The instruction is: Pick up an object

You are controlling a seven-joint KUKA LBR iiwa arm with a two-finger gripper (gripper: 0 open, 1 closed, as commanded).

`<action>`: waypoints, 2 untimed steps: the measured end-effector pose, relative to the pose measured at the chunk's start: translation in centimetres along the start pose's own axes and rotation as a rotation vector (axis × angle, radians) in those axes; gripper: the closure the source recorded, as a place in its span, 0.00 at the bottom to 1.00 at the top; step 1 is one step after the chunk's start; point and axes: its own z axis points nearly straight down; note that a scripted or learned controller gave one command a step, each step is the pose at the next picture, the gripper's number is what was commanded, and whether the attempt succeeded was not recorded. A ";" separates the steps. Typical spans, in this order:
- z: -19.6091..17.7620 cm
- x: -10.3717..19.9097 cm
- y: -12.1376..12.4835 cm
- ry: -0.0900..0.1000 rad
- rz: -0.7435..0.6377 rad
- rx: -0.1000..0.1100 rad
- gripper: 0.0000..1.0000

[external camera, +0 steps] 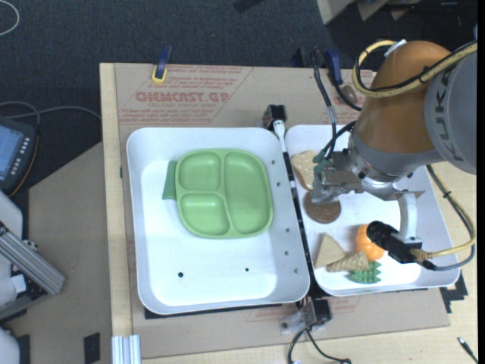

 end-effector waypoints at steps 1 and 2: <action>1.1 4.6 -1.4 0.000 -0.003 0.001 1.00; 1.1 5.4 -2.3 0.000 0.000 0.000 1.00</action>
